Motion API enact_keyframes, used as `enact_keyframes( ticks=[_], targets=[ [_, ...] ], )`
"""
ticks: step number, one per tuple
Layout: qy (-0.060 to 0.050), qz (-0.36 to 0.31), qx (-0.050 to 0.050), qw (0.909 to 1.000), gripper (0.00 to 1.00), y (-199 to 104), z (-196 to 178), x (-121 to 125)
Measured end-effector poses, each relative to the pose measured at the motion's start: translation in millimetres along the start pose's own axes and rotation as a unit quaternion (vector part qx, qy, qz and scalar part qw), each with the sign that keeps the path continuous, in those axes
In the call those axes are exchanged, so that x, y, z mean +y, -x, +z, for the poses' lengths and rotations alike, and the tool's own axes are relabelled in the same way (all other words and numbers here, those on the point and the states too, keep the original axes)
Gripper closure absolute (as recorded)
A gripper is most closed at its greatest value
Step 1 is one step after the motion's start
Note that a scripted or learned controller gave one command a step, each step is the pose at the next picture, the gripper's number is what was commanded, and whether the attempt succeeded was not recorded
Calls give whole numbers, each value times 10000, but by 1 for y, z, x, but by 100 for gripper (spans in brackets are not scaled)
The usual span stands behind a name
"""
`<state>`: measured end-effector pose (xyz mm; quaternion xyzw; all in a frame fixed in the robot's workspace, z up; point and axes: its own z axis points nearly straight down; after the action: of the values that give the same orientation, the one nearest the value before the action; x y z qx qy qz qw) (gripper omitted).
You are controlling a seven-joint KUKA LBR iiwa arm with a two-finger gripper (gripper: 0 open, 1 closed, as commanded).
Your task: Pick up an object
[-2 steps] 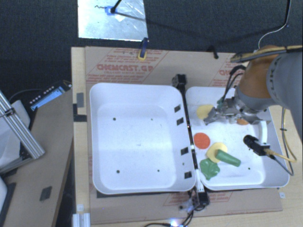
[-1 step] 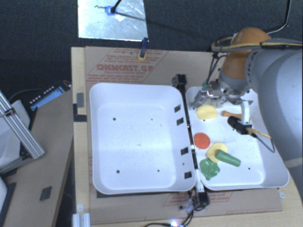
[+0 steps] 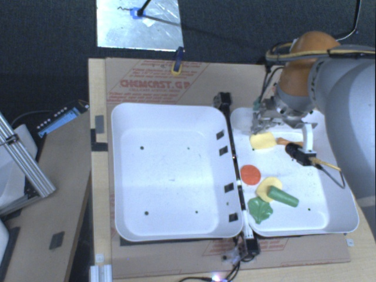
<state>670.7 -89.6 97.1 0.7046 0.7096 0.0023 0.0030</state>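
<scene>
Dark carpet (image 3: 47, 46) surrounds the bench, and a crinkled silver sheet (image 3: 126, 16) lies on it beyond the far edge. A printed cardboard sheet (image 3: 158, 82) covers the bench top, with the two white bins side by side on it. The left bin (image 3: 170, 175) is on the far side from me.

My arm (image 3: 346, 98) comes in from the right, over the right bin (image 3: 314, 213). My gripper (image 3: 261, 124) hangs at that bin's far left corner, close to the wall between the bins. I cannot tell whether it is open or closed.

Just below the gripper in the view lies a pale yellow block (image 3: 262, 141); whether I touch it is unclear. A thin orange stick (image 3: 289, 141) lies just beside the block. Nearer the camera, by the dividing wall, sits an orange disc (image 3: 251, 174). Below it are a yellow piece (image 3: 267, 185), a green cylinder (image 3: 285, 198) lying against that piece, and a green leafy piece (image 3: 259, 210).
</scene>
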Motion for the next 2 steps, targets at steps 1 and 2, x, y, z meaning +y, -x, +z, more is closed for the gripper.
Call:
enact_keyframes(
  ticks=[1, 2],
  targets=[
    [30, -12, 9, 10000, 100, -49, -128, 2],
    [0, -29, 18, 10000, 100, -140, -166, 1]
  ],
)
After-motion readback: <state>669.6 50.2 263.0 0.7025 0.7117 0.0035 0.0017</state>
